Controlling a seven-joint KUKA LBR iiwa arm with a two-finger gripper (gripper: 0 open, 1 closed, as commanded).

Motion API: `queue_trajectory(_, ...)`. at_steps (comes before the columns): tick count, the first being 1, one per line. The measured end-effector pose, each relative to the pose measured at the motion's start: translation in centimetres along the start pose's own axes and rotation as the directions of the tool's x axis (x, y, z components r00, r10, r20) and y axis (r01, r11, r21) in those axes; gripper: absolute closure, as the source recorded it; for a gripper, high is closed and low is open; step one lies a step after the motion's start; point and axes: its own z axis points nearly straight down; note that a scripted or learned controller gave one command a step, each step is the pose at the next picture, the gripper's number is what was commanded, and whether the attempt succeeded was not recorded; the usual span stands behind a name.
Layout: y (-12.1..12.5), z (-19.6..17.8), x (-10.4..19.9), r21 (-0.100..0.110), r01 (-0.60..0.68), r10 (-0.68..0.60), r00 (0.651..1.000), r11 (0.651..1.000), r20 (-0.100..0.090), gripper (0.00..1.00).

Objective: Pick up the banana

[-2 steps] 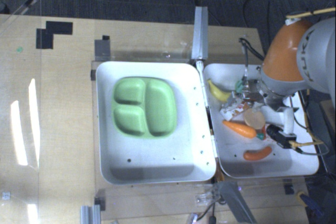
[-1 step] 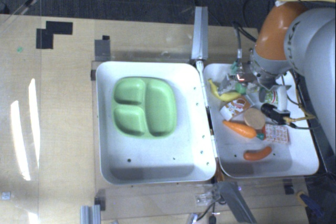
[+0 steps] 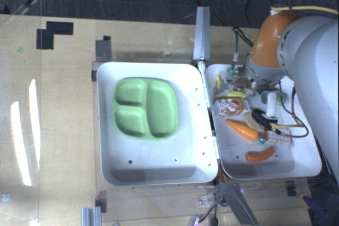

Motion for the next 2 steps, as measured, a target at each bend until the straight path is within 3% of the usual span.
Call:
queue_trajectory(1,1.92,0.2,-0.19,0.048,0.057,-0.057,0.998,0.997,-0.007,0.0)
queue_trajectory(2,1.72,-0.41,-0.64,0.057,0.061,-0.061,0.998,0.997,-0.001,1.0)
